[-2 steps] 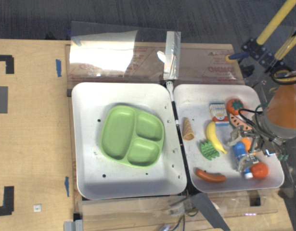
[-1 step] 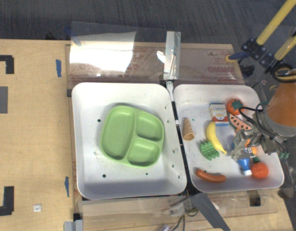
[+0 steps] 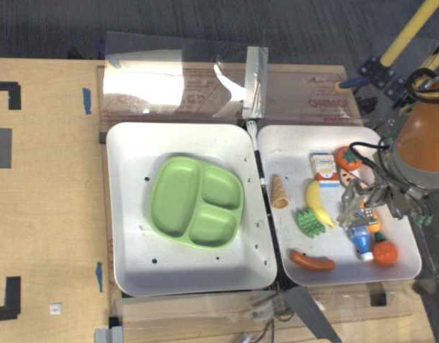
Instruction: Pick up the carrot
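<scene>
Your gripper hangs low over the right bin; you cannot tell whether it is apart or together amid the cables and metal.

The carrot, as far as you can judge, is the orange sliver just beneath it, largely hidden and touching the bottle. The banana lies just beside, on the left.

The risk is crowding. A close here could catch the bottle's blue cap or the round orange fruit instead, or nudge all 3 against the bin wall.

These look like smooth, hard plastic toys. A tapered carrot may squirt out of a pinch.
</scene>
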Available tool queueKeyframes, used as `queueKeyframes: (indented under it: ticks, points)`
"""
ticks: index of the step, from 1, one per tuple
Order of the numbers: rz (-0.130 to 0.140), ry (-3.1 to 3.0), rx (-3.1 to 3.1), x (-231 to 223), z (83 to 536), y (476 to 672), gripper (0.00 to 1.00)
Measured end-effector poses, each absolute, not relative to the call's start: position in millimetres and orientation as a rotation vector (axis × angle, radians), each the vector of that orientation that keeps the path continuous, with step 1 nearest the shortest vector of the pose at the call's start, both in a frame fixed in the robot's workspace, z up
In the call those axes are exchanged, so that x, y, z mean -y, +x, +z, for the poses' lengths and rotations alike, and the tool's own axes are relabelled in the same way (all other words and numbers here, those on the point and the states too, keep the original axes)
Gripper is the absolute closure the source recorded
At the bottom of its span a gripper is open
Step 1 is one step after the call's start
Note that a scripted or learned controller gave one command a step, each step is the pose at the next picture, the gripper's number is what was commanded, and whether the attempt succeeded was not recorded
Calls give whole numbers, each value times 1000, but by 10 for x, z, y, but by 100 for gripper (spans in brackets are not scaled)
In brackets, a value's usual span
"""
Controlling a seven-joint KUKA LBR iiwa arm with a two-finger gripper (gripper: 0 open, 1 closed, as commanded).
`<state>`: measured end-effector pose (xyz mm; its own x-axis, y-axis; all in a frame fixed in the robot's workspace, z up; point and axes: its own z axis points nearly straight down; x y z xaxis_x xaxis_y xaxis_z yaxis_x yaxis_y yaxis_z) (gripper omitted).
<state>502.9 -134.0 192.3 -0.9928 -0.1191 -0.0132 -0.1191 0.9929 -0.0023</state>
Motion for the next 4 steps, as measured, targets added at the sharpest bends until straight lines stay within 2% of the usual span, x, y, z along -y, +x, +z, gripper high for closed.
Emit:
queueKeyframes:
  ticks: [1, 2, 3, 4]
  points:
    - [0, -379, -3110, 1200, 1969, 5754, 100]
    - [-1, -377, -3111, 1207, 1969, 5752, 0]
    - [-1, 5, -3137, 1690, 1982, 5311, 0]
    - [-9, 123, -3115, 1915, 1054, 5906, 0]
